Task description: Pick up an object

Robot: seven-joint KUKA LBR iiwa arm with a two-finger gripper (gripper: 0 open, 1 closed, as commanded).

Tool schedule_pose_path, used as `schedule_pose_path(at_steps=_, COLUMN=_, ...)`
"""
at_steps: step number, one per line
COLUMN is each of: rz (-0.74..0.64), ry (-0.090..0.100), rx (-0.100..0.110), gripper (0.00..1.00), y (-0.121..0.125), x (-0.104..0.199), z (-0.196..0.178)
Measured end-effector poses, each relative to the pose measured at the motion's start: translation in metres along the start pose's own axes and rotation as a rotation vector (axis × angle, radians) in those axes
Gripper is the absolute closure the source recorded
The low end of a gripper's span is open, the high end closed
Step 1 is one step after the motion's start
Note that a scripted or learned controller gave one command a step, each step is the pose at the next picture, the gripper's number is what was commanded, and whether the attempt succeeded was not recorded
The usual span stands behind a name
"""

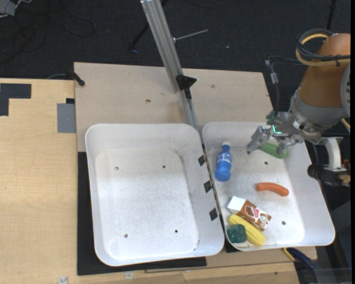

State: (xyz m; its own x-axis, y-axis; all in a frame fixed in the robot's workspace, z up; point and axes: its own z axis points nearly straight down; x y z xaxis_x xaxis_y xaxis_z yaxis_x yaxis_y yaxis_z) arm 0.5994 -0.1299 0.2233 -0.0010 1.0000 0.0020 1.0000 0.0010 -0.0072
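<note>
Bench [136, 93] bearing two bins, dark floor [77, 28] seemingly behind

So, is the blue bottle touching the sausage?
Apart. The camera view shows the blue bottle lying near the right bin's left wall and the sausage further right, with bare white bin floor plainly between them.

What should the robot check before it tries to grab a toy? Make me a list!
1. Tool is over the right bin: ok.
2. A target is close: the green thing lies just beneath the tool: ok.
3. Whether the tool already holds something: cannot tell.
4. Blue bottle lies apart from the tool: ok.
5. Orange sausage lies alone with room around it: ok.
6. Corn has room around it: not ok, it is crowded by the box.
</note>
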Motion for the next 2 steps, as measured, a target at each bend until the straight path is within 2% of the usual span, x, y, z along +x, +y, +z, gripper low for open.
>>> schedule_pose_path(at_steps=1, rz=0.001, ry=-0.001, rx=-0.005, gripper=0.00, y=0.001, x=-0.001, z=-0.002)
schedule_pose_path(at_steps=2, rz=0.002, ry=0.000, rx=0.002, gripper=0.00, y=-0.001, x=-0.006, z=0.060)
